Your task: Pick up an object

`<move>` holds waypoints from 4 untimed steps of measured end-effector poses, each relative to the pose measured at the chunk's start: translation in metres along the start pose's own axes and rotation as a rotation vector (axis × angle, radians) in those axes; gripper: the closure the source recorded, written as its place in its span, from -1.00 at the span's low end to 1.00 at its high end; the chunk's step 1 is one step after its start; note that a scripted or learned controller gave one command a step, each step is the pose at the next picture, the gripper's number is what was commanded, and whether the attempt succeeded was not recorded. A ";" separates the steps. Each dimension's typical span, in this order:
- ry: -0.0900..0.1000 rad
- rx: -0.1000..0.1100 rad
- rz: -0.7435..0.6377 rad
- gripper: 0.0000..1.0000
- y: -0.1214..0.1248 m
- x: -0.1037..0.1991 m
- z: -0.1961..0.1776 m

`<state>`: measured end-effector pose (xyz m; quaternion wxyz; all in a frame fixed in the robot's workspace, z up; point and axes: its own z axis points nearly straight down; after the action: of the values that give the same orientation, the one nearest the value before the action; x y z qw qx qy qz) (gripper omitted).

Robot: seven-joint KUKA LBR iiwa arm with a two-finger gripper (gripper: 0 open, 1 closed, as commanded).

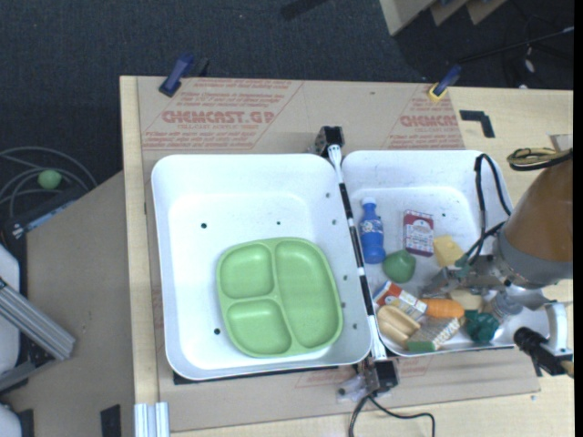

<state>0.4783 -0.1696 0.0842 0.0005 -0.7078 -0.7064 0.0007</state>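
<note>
The right bin [410, 173] holds several small items: a blue bottle [370, 232], a red and white box [418, 233], a green ball [398, 266], a yellow block [446, 249], an orange carrot [444, 309], a tan bun [394, 322] and a teal piece [482, 327]. My gripper [460, 279] reaches in from the right, low over the bin's right half. It sits just below the yellow block and just above the carrot. I see nothing clearly held in it. The arm's orange band [547, 217] covers the bin's right rim.
The left bin [182, 198] holds a green divided plate [278, 296]. A black divider clip [330, 138] sits between the bins at the back. Cables [487, 185] loop over the right bin's far corner. Blue [178, 73] and yellow [444, 82] clamps mark the board's back edge.
</note>
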 end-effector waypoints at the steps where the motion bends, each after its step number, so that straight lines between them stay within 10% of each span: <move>1: 0.001 -0.004 -0.004 -1.00 0.060 0.045 -0.053; 2: -0.001 -0.002 -0.002 -1.00 0.160 0.006 -0.018; 3: 0.002 0.001 -0.003 -1.00 0.143 0.035 0.000; 4: -0.002 -0.005 -0.002 -1.00 0.189 -0.031 -0.033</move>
<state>0.6670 -0.2014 0.1165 -0.0019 -0.7071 -0.7071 -0.0003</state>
